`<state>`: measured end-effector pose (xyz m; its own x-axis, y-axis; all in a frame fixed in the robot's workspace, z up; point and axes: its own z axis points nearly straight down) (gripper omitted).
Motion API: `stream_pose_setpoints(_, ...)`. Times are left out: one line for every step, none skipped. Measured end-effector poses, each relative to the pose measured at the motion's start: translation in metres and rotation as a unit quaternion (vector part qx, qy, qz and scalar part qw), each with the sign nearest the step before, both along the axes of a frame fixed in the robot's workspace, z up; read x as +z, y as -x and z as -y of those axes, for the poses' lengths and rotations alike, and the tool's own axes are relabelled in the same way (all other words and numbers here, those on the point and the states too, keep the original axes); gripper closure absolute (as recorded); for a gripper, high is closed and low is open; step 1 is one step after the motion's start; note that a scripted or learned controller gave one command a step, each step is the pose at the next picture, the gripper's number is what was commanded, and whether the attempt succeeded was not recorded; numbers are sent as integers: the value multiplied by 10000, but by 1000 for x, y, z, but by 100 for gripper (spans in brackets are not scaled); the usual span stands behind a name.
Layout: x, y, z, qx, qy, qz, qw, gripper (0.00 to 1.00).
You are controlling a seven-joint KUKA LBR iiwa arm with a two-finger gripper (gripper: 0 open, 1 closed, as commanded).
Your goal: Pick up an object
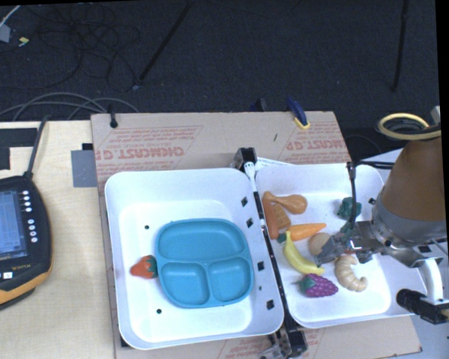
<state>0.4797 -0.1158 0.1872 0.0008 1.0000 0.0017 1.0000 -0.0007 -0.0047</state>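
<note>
My gripper (342, 248) hangs low over the right bin (377, 298), coming in from the right under the arm's grey and orange wrist. It sits among toy foods. A beige round piece (318, 242) lies just to its left and a tan croissant (352, 273) just below it. Purple grapes (318, 286), a yellow banana (297, 258) and an orange carrot (307, 230) lie further left. A brown drumstick (287, 204) and an orange loaf-like piece (273, 219) rest near the bin's left wall. A small green item (350, 207) sits above the gripper.
The left bin (128, 210) holds a blue divided plate (203, 260) with a red strawberry (144, 267) at its left side. A tablet-like pendant (13, 231) lies on the bench at far left. A yellow-rimmed ring (402, 124) stands behind the arm.
</note>
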Motion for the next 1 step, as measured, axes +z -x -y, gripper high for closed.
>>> stream_pose_setpoints(-104,5,-27,1,3,4,10000,0)
